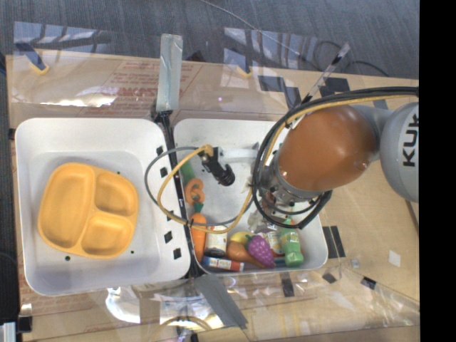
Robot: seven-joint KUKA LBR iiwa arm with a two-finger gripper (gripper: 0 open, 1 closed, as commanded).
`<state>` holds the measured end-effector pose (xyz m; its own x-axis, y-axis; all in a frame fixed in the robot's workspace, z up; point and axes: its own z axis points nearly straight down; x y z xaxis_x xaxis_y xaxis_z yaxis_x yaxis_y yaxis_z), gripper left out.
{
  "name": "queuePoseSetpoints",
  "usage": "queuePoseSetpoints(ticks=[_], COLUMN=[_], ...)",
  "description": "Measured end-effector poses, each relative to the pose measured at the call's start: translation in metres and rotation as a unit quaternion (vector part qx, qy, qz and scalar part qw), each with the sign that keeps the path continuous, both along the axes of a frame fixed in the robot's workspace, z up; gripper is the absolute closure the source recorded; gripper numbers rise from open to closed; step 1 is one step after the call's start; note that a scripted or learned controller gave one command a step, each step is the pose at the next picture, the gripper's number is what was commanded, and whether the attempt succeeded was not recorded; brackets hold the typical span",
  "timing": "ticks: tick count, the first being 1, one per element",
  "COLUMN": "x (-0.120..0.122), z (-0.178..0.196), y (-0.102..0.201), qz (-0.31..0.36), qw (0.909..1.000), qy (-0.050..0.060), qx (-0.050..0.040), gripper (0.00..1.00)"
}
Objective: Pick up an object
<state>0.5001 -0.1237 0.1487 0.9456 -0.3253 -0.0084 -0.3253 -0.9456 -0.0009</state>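
Purple grapes (pixel 261 249) lie just below the end effector (pixel 274 219).

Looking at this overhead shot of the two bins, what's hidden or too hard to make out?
- Gripper: hidden in the camera view beneath the arm's orange band.
- Toys in the right bin, near the purple grapes: partly covered by the wrist and cables.
- Small label on the marker: too small to read.

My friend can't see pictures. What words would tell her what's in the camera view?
A grey robot arm with an orange band reaches over the right white bin, above a pile of small toy foods along its near edge. The left white bin holds a yellow divided plastic plate.
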Motion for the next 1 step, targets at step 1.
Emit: queuePoseSetpoints(ticks=[1], x=[0.0183], z=[-0.0584], y=[0.0314], qz=[-0.074], qw=[0.9972], qy=[0.000], qx=[-0.0019], gripper=[1.00])
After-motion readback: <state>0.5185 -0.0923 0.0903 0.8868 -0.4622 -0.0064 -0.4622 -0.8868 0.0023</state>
